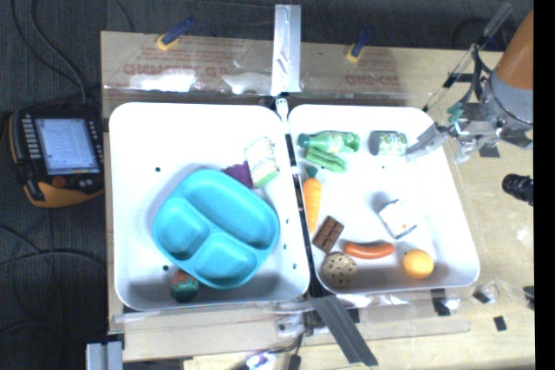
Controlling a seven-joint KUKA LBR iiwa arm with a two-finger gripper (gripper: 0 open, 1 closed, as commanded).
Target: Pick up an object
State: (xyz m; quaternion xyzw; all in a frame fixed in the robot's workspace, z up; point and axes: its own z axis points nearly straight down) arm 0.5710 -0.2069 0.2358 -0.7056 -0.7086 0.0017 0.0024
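Note:
My gripper [440, 143] hangs over the right rim of the right bin [451, 186], its fingers spread open with nothing between them. One grey finger [421, 143] points toward a green can [388, 142] just left of it, without touching. In the same bin lie a green bottle [328, 140], a carrot [311, 199], a brown chocolate bar [328, 232], a sausage [368, 251], an orange [418, 262], a speckled round cookie [339, 269] and a small white box [396, 217].
The left bin [130, 186] holds a blue divided tray [217, 225], a white and yellow carton [262, 162], a purple item [238, 175] and a small red and green item [182, 283]. A teach pendant [56, 152] lies left of the bench.

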